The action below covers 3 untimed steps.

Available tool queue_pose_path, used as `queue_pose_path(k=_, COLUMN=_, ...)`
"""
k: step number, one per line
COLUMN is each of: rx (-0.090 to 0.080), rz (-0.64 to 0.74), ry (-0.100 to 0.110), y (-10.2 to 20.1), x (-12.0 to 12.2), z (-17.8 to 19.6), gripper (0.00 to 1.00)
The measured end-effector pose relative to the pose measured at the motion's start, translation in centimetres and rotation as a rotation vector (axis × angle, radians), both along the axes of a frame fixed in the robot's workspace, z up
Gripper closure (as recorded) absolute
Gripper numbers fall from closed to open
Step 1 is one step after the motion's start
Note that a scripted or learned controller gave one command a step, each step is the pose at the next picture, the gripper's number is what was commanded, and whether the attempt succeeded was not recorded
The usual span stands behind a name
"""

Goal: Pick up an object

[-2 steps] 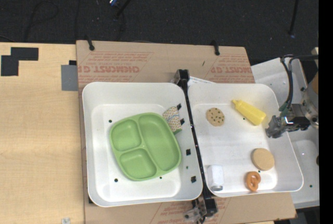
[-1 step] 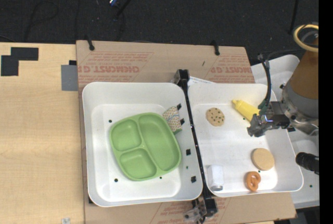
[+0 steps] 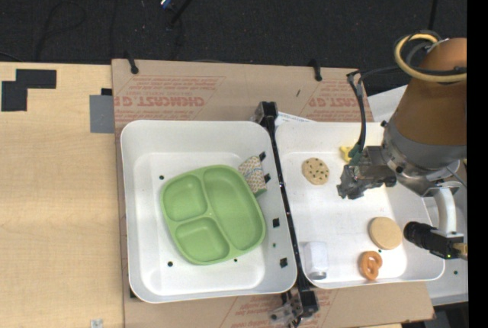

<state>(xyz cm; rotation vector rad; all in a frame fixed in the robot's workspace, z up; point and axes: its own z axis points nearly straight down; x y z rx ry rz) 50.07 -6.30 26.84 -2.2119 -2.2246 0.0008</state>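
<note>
My gripper [image 3: 352,186] hovers in the right bin [image 3: 335,273]; I cannot tell its state. The nearby cookie [image 3: 315,171] lies flat: light, stiff, probably crumbly, so I'd pinch its edges gently.

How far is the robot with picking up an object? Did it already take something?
Nothing looks picked yet. The gripper sits low in the right bin, between the cookie and the tan disc, touching neither. The pretzel and the green tray also lie untouched. Choosing, grasping and lifting are all left.
</note>
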Motion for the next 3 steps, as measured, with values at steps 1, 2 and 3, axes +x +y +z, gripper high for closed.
queue_pose_path(k=1, rx=-0.001, rz=-0.002, ry=0.002, y=5.6, x=0.7, z=-1.9, gripper=1.00)
queue_pose_path(k=2, rx=-0.001, rz=-0.001, ry=0.002, y=10.7, x=0.2, z=-2.7, gripper=1.00)
queue_pose_path(k=3, rx=-0.002, rz=0.000, ry=0.000, y=15.6, x=1.1, z=-2.4, gripper=1.00)
